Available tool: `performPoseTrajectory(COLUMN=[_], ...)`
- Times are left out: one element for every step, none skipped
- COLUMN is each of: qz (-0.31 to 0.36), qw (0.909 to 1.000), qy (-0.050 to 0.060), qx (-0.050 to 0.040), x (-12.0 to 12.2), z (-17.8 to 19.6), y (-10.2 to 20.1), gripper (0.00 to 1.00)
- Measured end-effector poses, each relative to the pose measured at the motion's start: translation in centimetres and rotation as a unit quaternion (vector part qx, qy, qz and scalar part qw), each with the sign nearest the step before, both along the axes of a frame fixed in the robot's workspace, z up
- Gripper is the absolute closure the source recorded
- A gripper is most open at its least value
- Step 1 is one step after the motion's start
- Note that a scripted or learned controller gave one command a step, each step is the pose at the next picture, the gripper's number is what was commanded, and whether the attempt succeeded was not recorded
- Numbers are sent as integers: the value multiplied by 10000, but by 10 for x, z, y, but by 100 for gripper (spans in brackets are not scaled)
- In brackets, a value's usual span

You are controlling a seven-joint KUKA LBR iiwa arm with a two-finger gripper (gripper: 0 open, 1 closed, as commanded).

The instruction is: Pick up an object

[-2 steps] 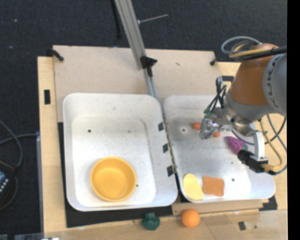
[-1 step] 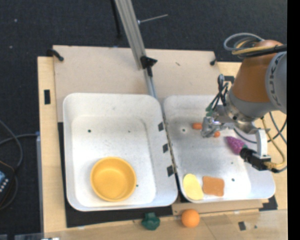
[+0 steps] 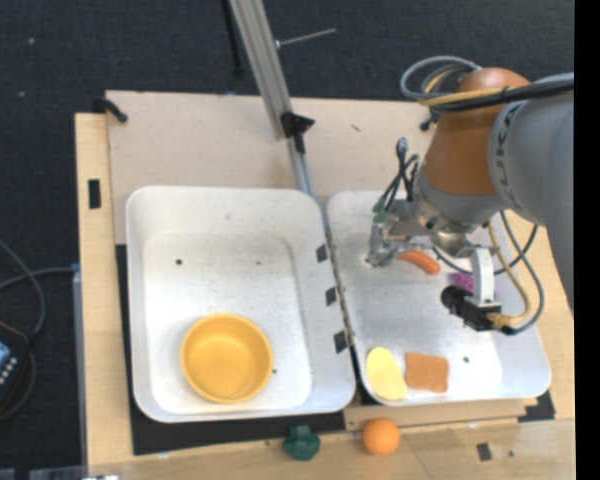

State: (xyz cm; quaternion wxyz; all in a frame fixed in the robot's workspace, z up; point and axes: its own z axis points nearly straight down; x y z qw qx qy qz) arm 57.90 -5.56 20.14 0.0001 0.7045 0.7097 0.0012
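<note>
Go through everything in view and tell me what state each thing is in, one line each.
Yellow bowl: upright in the left bin, nothing in it.
Orange carrot-like piece: lying flat in the right bin, just beside the pincer.
Pale yellow piece: lying at the right bin's near edge, against the orange block.
Orange ball: resting on the bench, outside both bins.
Green piece: on the bench, outside both bins.

Even, fairly bright light from above; the white bins (image 3: 230, 268) look slightly washed out; shadows are soft and short; the whole picture is mildly blurred and grainy.
</note>
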Motion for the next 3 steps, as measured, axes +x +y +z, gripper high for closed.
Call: performPoseTrajectory(qz=[1, -23, -4], qw=[10000, 10000, 10000], qy=[-11, 9, -7], qx=[0, -10, 0], x=[25, 45, 69], z=[20, 35, 48], y=[46, 92, 140], gripper=[100, 100, 100])
